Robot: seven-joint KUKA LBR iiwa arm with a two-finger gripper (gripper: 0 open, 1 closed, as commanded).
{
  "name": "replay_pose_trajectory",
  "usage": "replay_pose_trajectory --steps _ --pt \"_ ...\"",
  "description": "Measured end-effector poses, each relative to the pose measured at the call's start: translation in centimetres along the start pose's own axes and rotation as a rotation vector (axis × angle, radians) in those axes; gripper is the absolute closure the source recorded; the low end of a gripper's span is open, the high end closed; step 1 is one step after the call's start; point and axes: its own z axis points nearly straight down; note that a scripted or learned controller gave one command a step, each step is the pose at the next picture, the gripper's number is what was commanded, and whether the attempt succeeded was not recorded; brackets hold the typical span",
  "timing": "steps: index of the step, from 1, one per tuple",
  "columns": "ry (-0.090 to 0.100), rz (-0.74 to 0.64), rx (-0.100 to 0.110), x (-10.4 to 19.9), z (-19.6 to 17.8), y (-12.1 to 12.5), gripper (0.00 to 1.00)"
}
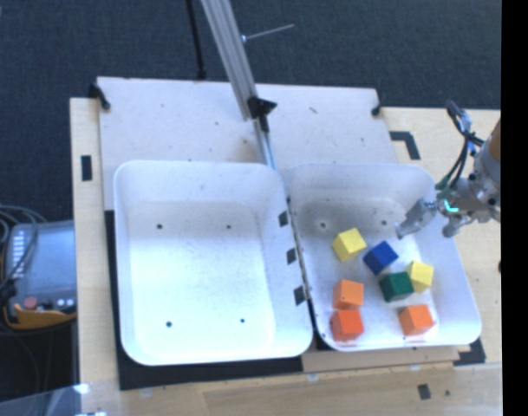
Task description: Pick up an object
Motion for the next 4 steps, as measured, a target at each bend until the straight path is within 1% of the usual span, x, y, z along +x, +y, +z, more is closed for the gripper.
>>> replay_pose_trajectory --steps 1,2,3,4 --pt "-0.001 0.001 -0.004 0.0 -0.2 0.1 0.0" --pt "-0.002 0.003 0.001 -0.7 5.7 0.6 0.0" --pt "-0.002 0.004 0.0 -1.7 10.4 1.0 0.0" --pt "-0.002 0.005 -0.002 -1.6 16.6 1.2 0.0"
